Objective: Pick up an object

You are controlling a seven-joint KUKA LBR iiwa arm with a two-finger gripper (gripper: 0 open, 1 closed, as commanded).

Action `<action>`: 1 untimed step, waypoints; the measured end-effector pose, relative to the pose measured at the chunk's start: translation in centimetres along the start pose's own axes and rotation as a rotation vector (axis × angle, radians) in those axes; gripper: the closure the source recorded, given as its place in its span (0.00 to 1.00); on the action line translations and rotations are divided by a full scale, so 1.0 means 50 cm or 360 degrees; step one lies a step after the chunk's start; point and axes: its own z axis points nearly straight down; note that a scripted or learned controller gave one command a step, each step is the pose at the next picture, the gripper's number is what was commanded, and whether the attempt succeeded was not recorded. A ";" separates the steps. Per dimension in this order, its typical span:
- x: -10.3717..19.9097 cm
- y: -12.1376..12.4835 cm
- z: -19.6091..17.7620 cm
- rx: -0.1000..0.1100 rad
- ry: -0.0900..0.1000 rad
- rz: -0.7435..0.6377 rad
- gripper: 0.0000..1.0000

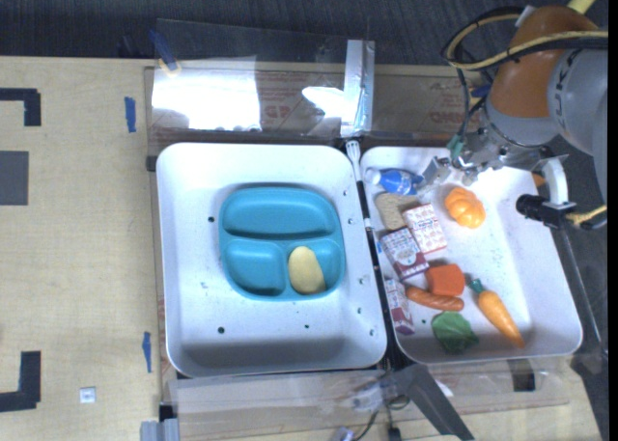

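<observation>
The right bin (pixel 555 265) holds several toy foods: an orange pepper (pixel 464 206), a blue item (pixel 394 179), a tan bread slice (pixel 390 209), two pink-and-white cartons (pixel 425 229), an orange-red block (pixel 445 279), a red chili (pixel 435 300), a carrot (pixel 499 314) and a green vegetable (pixel 454 331). My gripper (pixel 454 163) hangs over the back of this bin, just above and left of the orange pepper and to the right of the blue item. Nothing shows between its tips.
The left bin (pixel 183 265) carries a blue divided plate (pixel 275 236) with a yellow oval fruit (pixel 306 269) in its lower right compartment. A clear plastic panel (pixel 251 92) stands behind the bins. A black cable fitting (pixel 541 207) juts over the right bin's far right side.
</observation>
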 end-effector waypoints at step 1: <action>-0.066 -0.057 0.068 -0.0013 -0.0006 -0.0205 0.00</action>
